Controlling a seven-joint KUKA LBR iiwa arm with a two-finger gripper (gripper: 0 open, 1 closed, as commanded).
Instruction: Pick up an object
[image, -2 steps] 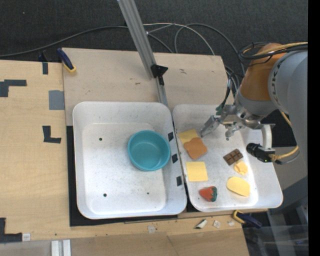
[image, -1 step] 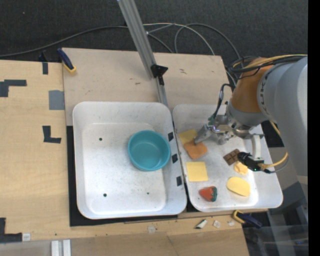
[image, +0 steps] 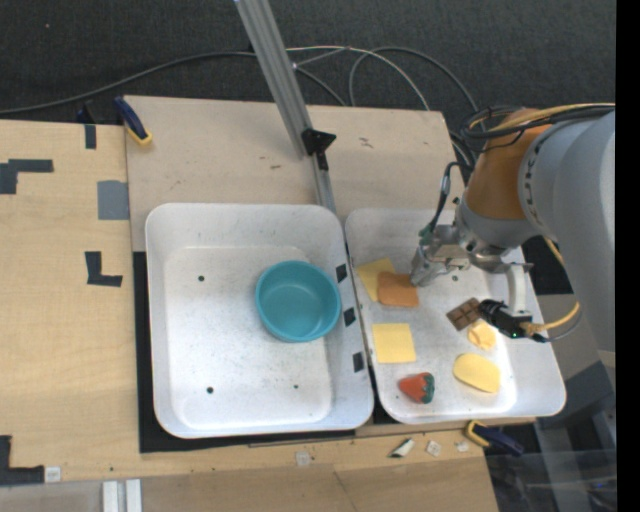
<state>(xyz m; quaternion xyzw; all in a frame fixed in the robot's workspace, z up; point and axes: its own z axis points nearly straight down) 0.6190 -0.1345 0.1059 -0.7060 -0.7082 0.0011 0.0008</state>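
Flat tan-orange toast slice (image: 397, 292) beside pincer (image: 421, 272)

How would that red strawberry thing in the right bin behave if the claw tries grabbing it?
The strawberry looks small and rounded, so it may roll or squirt sideways when pinched. It seems like a light toy, probably stiff. It lies near the right bin front wall, which could crowd the claw.

even overhead light, soft shadows, mild blur throughout.

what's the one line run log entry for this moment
gripper low in right bin | beside brown toast piece | grasp unconfirmed | blue bowl in left bin
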